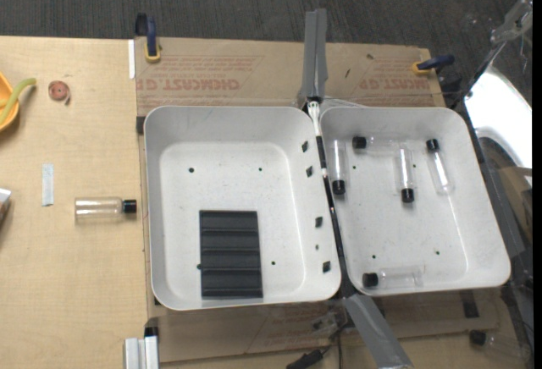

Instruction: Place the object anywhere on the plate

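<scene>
"Waiting in the right bin (474, 190), did the vials (405, 173) reach the plate (229, 253)?"
"None had; every placement remained. The gripper's state could not be told."

Arm (501, 109): pale grey-white, smooth rounded casing, cut off by frame edge.
</scene>
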Controlling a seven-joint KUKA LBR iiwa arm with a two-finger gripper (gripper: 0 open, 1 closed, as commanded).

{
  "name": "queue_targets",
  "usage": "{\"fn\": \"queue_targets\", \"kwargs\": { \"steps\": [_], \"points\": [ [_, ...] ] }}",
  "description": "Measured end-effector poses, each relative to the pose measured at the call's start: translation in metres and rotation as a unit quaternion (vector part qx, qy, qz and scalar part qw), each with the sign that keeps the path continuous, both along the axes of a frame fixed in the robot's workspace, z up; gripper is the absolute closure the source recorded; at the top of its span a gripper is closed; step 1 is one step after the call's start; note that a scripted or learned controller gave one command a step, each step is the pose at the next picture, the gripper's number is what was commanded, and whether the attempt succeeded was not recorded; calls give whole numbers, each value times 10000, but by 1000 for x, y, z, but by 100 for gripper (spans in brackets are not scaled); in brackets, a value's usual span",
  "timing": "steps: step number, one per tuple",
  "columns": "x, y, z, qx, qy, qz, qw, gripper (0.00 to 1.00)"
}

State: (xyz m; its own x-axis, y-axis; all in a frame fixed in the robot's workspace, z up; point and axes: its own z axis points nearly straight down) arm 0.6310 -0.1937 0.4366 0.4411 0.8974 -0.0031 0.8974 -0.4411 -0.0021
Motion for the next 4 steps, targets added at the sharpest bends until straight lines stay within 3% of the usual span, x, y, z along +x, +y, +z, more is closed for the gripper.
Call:
{"fn": "queue_targets", "kwargs": {
  "steps": [1, 2, 3, 4],
  "points": [
    [27, 50, 3, -3, 3, -995, 9950, 0],
    [-23, -24, 3, 0, 9, -1522, 9884, 0],
    [21, 10, 3, -6, 5, -2584, 9660, 0],
    [-1, -28, 3, -6, 11, -3335, 9427, 0]
  ]
}}
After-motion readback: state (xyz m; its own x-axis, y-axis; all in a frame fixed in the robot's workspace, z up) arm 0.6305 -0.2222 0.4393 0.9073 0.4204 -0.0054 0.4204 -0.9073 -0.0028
